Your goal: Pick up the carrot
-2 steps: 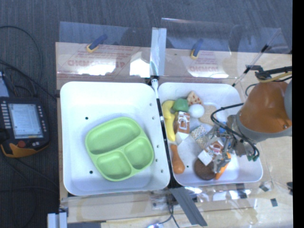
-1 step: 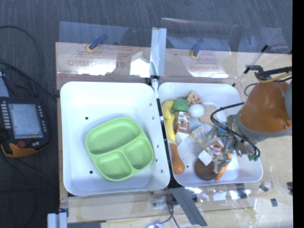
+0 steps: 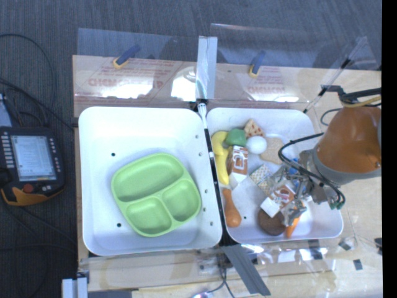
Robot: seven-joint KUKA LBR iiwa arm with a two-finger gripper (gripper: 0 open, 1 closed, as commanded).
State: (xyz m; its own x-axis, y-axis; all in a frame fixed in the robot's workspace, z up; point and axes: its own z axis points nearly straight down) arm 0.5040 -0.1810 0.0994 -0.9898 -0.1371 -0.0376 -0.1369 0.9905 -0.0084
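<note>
Bench [image 3: 366, 241] bears white bins [image 3: 99, 166]; grey carpet [image 3: 186, 5] beyond; pendant [image 3: 31, 160] left.

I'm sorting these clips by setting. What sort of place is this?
Probably a robotics lab, not a kitchen: a grey arm reaches over two white bins of toy food, clear shields stand behind them, and a handheld control pendant lies on grey carpet.

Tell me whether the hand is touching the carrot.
Cannot tell. In the camera view the hand sits right over the carrot, hiding any contact or gap.
</note>
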